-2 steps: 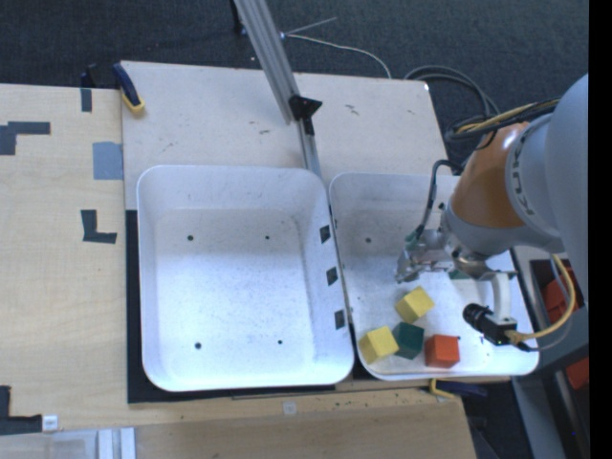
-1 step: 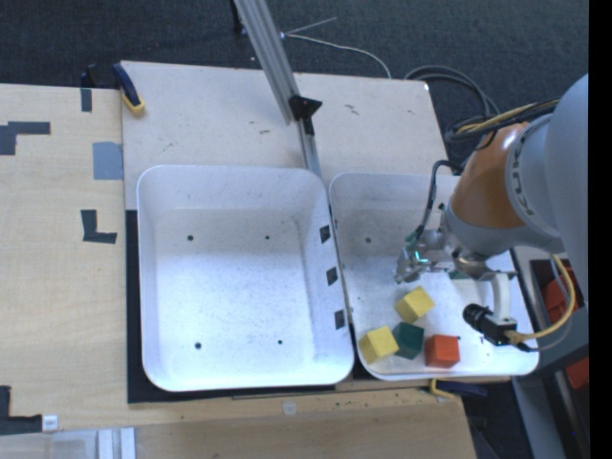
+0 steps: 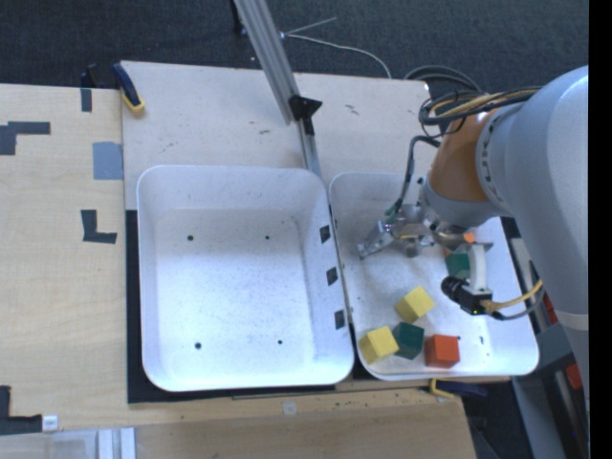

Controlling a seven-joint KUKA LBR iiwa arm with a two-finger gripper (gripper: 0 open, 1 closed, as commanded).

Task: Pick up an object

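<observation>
My gripper [image 3: 375, 238] hangs low over the upper left part of the right bin [image 3: 375, 285]. Its two fingers point left and stand open with nothing between them. Toward the bin's front lie a yellow block [image 3: 417, 304], a second yellow block [image 3: 379, 342], a dark green block [image 3: 410, 338] and an orange block [image 3: 442, 350]. They sit below and to the right of the gripper, apart from it. A green block [image 3: 459, 264] shows partly under the wrist.
The left bin [image 3: 229, 256] sits beside the right one, sharing a raised rim [image 3: 332, 256]. A slanted metal post [image 3: 273, 51] rises behind the bins. Cables [image 3: 497, 299] loop off the wrist over the right bin's right side.
</observation>
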